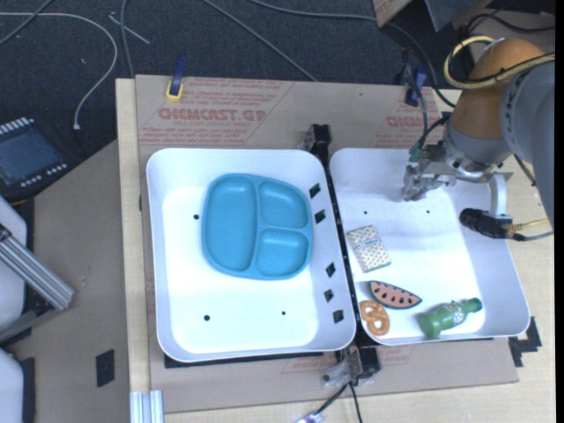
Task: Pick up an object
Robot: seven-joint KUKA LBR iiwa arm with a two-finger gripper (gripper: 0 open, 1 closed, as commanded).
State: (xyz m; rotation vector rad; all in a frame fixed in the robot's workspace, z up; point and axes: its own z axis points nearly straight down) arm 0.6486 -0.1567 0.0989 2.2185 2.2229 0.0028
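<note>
Because the right bin (480,263) holds only small toy items, expect light loads. The patterned packet (368,247) is flat; grip across its short edges. The green bottle (448,315) lies sideways, probably rigid and prone to rolling. The end effector (421,186) hovers near the bin's far side; aperture indeterminable, nothing visibly held.

On the cardboard sheet (264,104) beyond the left bin (167,263) I read red print, seemingly "CHEMCAST GP". Similar red lettering sits far right, too blurred for me to read.
</note>
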